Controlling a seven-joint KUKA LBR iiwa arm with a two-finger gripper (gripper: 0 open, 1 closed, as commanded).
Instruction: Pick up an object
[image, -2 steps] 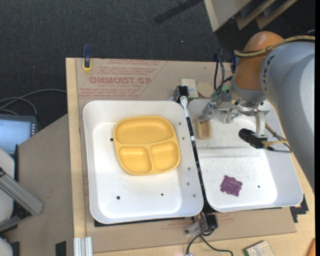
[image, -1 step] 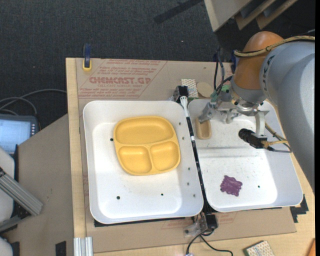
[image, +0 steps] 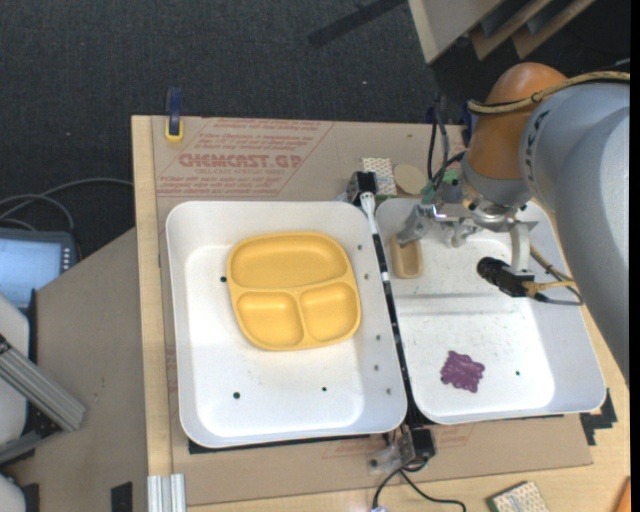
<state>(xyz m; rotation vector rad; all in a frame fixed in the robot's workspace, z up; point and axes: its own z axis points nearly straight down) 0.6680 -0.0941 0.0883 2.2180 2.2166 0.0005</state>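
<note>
My gripper (image: 438, 226) hangs over the far left corner of the right bin (image: 540, 370), under the arm's orange band. A small tan block (image: 406, 261) lies in that bin by its left wall, just below and left of the gripper; I cannot tell whether they touch. Toward the bin's near side lies a purple, lumpy object (image: 462, 370), well away from the gripper. The left bin (image: 200, 330) holds a yellow divided plate (image: 294, 289) with three compartments.
Both bins rest on a cardboard sheet (image: 240, 155) with red print. A black ridge (image: 388, 310) marks where the bins meet. Small bits of hardware (image: 365, 185) sit at the far end of that seam.
</note>
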